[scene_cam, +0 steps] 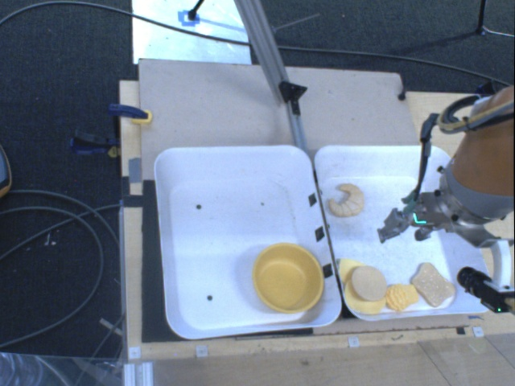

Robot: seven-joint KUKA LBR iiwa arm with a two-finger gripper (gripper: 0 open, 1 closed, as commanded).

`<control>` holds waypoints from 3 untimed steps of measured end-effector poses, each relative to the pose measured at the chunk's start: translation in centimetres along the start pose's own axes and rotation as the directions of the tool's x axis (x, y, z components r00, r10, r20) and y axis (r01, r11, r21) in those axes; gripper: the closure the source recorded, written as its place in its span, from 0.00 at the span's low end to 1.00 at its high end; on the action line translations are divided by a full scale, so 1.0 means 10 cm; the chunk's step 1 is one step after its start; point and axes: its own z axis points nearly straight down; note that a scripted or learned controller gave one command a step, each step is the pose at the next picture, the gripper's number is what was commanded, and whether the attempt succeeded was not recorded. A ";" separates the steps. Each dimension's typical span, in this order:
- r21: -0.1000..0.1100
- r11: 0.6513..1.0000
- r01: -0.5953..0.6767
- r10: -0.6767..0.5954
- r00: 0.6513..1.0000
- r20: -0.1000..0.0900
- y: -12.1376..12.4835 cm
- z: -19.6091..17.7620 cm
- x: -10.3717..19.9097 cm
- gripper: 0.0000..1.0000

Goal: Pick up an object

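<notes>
My gripper (390,225) hangs over the middle of the right bin (378,158), on the arm that reaches in from the right. A tan croissant (347,200) lies to its upper left, apart from it. Along the bin's front edge lie a round beige disc (369,282) on a yellow piece (349,270), a ridged orange-yellow piece (401,297) and a slice of bread (432,285). A yellow bowl (287,277) stands in the front right corner of the left bin (209,175). I see nothing held in the gripper.
A slanted grey pole (265,43) ends at a black clamp above the wall between the bins. A blue and yellow clamp (129,113) sits at the bench's left edge. Cables run over the dark floor to the left.
</notes>
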 end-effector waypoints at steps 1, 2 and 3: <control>0.000 1.000 0.000 0.000 1.000 0.000 0.00 0.00 0.00 0.00; 0.005 1.000 -0.005 0.005 1.000 0.000 0.00 0.45 -0.08 0.00; 0.007 1.000 -0.005 0.005 1.000 -0.001 -0.06 1.02 -0.15 0.00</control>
